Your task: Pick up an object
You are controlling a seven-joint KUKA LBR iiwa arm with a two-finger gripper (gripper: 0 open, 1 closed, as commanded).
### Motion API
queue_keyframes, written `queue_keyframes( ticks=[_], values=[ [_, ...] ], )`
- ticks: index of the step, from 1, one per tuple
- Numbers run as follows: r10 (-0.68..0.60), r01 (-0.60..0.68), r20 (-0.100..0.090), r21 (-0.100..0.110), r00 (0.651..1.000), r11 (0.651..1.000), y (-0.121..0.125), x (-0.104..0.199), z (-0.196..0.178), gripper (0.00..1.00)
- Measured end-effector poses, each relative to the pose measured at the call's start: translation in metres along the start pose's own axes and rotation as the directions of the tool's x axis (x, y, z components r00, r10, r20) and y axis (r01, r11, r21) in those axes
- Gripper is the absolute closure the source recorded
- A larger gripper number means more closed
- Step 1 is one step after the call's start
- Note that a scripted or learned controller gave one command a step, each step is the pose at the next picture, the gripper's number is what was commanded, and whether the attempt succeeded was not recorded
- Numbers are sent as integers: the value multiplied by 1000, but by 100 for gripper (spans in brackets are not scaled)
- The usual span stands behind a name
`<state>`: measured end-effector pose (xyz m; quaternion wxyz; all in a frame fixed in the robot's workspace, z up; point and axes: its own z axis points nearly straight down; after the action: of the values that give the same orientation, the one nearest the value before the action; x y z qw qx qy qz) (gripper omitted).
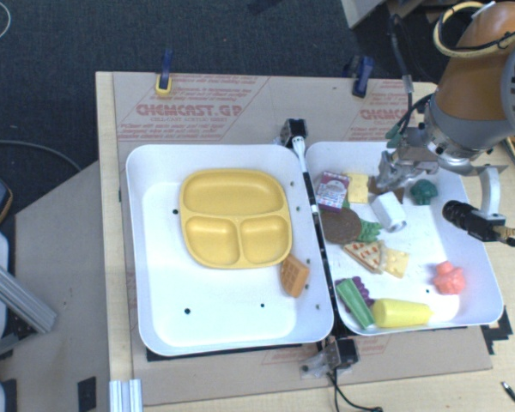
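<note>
**Gripper low over crowded right bin, grasp unclear**

Left bin: holds yellow divided tray, upright, three compartments; small tan waffle piece just off its lower right corner.

Right bin: cluttered. Arm cut off at upper right edge, wrist down over bin's upper part.

Gripper partly masked by own wrist housing; state of grasp cannot be told. White cylinder tilted directly beneath it, contact not discernible. Dark green piece just beside gripper, partly hidden.

Further from gripper: yellow block at bin's near edge, brown round piece, pink lump, small printed packet too blurred to read.
</note>
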<state>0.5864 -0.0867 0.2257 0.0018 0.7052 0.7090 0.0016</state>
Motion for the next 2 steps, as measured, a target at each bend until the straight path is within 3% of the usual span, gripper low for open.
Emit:
queue_keyframes(
  ticks=[1,2],
  values=[
    [-1,1,-1,-1,1000,1000,29,51,-8,100],
    [4,-4,1,1,1000,1000,32,49,-9,100]
  ],
)
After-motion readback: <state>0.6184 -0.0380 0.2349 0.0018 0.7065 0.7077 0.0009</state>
